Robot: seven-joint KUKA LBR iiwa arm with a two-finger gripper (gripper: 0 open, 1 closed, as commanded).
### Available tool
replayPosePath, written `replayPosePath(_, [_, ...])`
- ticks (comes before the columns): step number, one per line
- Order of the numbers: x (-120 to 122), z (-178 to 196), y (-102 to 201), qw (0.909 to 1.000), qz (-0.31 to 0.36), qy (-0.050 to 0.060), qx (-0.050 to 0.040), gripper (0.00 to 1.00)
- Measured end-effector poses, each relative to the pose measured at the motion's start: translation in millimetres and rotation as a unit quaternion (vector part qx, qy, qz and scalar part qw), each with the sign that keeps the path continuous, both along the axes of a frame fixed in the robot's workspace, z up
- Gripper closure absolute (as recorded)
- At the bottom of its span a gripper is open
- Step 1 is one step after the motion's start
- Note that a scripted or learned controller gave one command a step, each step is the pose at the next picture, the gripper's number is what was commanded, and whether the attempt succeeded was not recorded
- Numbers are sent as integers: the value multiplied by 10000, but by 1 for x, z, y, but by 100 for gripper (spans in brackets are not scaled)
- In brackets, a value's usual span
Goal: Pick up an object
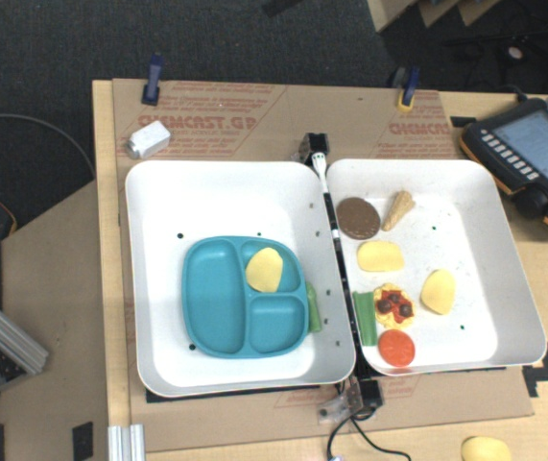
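Red "SIMCAST" lettering, only partly legible, on the cardboard sheet point(254, 113) behind both bins.

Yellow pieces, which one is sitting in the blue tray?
The yellow piece in the left bin, lying in the tray's upper right compartment. The other two lie loose in the right bin.

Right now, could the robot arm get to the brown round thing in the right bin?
Probably yes. The brown disc lies flat and uncovered near the right bin's left wall, a cone close beside it, nothing on top.
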State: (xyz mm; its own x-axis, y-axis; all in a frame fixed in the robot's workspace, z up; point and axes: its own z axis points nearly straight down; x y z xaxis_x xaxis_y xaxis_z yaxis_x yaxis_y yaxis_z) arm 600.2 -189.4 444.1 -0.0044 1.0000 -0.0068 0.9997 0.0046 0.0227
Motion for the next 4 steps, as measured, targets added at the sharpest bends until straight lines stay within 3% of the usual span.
replayPosePath(1, [-32, -55, -37, 9999, -46, 138, 35, 100])
replayPosePath(2, [44, -130, -33, 9999, -3, 106, 28, 100])
replayPosePath(3, [29, 19, 6, 10000, 2, 12, 7, 100])
replayPosePath(4, [12, -41, -27, 9999, -42, 140, 34, 100])
